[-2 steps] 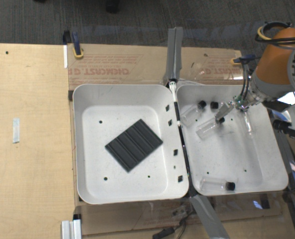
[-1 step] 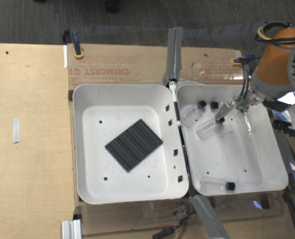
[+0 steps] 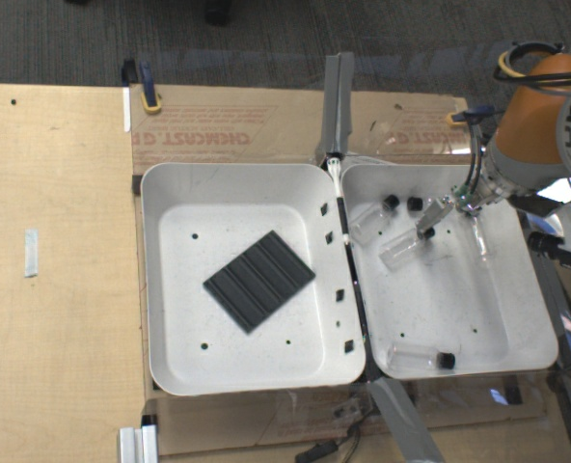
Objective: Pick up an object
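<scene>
Objects lie in both of the 2 white bins. The left bin (image 3: 160, 258) holds 1 dark ribbed pad (image 3: 259, 280), flat and turned at an angle near the middle. The right bin (image 3: 517, 345) holds several clear plastic pieces that are hard to make out: 1 tube-like piece (image 3: 401, 250) near the upper middle, another with a black cap (image 3: 430, 360) by the near wall, and 2 small black bits (image 3: 402, 203) near the far wall.

The gripper (image 3: 428, 228) is low in the upper part of the right bin, just beside the upper clear piece, with the arm (image 3: 536, 114) reaching in from the right. Whether it touches that piece is unclear, and the jaws are too small and blurred to say if they are spread or pressed together.

That clear piece looks like the likely target. To do this well, I would centre the tips across its narrow side, come down straight, and close slowly, since smooth round plastic will probably roll or slip away. A low grip against the bin floor should help.
</scene>
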Tool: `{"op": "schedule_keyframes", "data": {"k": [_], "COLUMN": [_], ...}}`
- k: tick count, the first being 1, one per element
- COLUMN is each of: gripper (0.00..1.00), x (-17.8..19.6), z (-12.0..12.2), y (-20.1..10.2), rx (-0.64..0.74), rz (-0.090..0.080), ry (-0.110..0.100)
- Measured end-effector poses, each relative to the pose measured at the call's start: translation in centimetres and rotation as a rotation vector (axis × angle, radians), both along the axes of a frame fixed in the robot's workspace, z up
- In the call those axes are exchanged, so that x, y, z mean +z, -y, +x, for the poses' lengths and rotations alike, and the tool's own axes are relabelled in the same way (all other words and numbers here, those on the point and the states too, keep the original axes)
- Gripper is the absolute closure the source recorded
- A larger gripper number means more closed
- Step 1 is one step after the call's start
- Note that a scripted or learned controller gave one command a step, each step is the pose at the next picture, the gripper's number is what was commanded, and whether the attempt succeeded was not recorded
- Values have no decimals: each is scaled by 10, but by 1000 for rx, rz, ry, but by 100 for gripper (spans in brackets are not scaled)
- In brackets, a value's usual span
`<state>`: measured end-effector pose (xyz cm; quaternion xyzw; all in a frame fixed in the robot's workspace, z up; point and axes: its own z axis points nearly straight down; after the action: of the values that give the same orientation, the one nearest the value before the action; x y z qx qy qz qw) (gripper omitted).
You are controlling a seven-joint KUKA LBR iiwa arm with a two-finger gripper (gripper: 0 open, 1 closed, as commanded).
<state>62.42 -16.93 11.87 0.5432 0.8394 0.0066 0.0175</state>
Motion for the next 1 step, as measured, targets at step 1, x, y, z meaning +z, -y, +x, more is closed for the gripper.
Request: {"op": "schedule_keyframes", "data": {"k": [1], "gripper": [0], "x": [0], "z": [0], "y": [0], "rx": [0], "rz": [0], "ry": [0]}}
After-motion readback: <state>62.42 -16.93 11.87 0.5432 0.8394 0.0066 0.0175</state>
